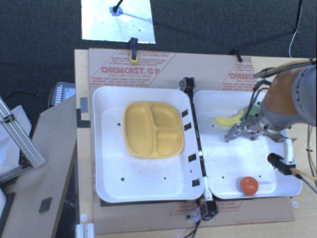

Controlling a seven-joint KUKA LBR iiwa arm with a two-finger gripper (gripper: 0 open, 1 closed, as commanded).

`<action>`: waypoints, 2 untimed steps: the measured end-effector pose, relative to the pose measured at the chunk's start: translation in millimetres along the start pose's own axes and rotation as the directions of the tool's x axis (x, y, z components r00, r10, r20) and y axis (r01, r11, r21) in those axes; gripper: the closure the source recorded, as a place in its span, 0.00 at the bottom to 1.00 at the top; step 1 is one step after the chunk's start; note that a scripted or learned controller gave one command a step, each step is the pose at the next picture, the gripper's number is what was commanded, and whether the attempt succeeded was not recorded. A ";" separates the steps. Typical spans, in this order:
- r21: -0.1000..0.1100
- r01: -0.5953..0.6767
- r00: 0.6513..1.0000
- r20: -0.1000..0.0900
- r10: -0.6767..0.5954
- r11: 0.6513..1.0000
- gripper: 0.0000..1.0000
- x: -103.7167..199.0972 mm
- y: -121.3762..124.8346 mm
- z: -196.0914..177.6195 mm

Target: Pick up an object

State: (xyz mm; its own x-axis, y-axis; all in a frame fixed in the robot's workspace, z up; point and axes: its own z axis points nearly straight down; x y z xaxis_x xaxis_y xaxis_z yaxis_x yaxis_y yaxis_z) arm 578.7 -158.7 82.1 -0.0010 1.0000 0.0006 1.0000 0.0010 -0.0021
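so the gripper (233, 133) is low in the right bin (233, 180), fingers spread and nothing between them. the yellow banana (229, 119) lies just beside it, a bit toward the far wall and slightly left, long axis running roughly left-right across the bin. my guess is it goes for that one, since the red-orange ball (249, 185) sits well apart near the front edge. yellow divided plate (152, 129) sits in the left bin (111, 182)

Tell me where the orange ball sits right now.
In the camera view, the orange ball lies in the right bin, near its front edge, well below the yellow banana and the gripper.
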 end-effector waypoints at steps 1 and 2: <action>-0.006 -0.001 1.000 0.002 0.001 1.000 1.00 -0.7 1.7 -13.5; -0.009 0.004 1.000 0.002 -0.004 1.000 1.00 2.9 11.2 -61.6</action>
State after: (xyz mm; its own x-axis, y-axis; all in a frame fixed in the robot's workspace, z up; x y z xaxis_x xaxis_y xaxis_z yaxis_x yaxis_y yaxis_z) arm 590.0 -155.8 143.7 -0.0049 1.0000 -0.0014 1.0000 0.0050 0.0066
